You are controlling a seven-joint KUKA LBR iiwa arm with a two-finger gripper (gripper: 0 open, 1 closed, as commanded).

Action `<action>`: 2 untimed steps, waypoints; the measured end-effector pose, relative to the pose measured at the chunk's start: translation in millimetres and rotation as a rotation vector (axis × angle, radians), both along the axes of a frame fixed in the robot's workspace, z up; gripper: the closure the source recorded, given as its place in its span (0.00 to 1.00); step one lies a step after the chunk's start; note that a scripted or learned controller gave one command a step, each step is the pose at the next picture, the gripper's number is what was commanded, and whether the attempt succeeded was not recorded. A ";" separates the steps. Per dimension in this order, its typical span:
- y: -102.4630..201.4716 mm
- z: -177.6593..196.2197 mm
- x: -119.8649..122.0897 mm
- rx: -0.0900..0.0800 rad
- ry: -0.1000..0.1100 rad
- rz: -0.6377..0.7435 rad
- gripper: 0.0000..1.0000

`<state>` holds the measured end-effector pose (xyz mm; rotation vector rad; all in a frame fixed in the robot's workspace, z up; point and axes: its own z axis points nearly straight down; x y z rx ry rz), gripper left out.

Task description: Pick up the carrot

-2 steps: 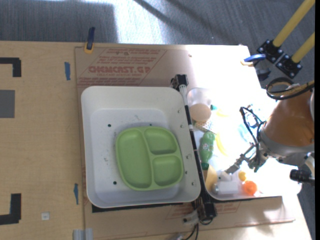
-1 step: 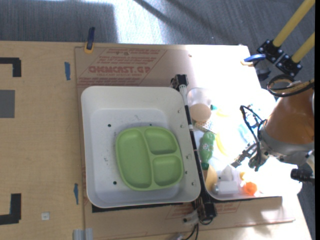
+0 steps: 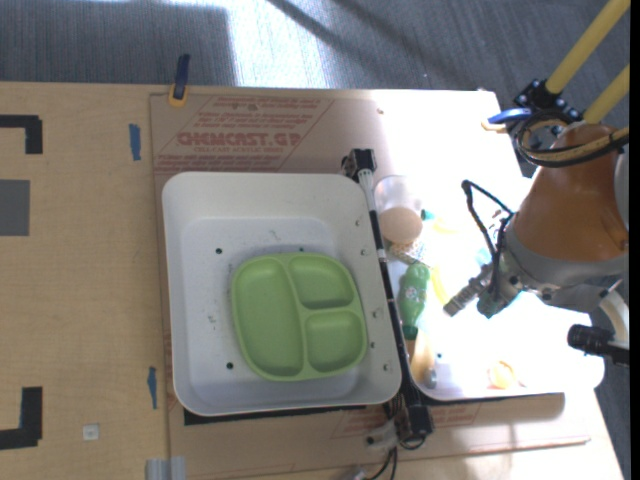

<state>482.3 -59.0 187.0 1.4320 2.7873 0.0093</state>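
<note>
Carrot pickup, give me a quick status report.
Pincer low over right bin, nothing seen between its fingers. Carrot not identifiable in the glare. Green item and beige round item crowd the bin's left wall.

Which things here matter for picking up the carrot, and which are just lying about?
Job: gripper; orange piece, possibly the carrot, blurred by glare.
Lying about: green divided plate; beige ball; green toy; yellow piece.
</note>
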 end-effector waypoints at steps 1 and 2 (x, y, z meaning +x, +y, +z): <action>75.2 -2.9 -1.9 0.001 0.005 -0.262 1.00; 73.8 -2.7 -1.8 -0.001 0.005 -0.263 0.00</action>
